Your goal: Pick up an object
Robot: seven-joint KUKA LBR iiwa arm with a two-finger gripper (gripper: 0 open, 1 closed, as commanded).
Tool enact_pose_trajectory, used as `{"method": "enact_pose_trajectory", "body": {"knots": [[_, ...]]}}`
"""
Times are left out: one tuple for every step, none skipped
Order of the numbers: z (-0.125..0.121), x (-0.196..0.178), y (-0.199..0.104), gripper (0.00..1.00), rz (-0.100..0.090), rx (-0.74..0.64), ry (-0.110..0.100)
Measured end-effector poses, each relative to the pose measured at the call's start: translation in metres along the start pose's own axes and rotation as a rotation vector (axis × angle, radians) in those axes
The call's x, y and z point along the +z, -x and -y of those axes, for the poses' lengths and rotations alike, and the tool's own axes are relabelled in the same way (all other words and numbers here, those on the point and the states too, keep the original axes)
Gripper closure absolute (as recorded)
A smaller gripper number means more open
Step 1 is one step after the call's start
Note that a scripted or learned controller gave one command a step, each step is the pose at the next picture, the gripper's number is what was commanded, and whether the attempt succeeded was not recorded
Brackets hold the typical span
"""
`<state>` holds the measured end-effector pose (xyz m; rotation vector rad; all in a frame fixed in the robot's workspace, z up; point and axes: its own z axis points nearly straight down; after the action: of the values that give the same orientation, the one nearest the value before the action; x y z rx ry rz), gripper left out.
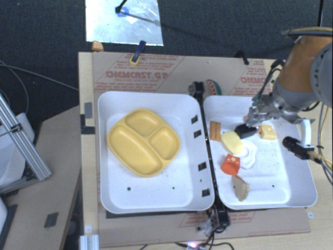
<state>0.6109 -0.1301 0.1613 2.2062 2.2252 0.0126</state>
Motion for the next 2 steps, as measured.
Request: {"method": "enact_pose_trajectory", "body": {"knots": [[0.0,0.0,0.0,0.0,0.0,0.0,-0.001],[-0.001,-0.011,0.0,1.0,-0.001,-0.002,0.003]]}}
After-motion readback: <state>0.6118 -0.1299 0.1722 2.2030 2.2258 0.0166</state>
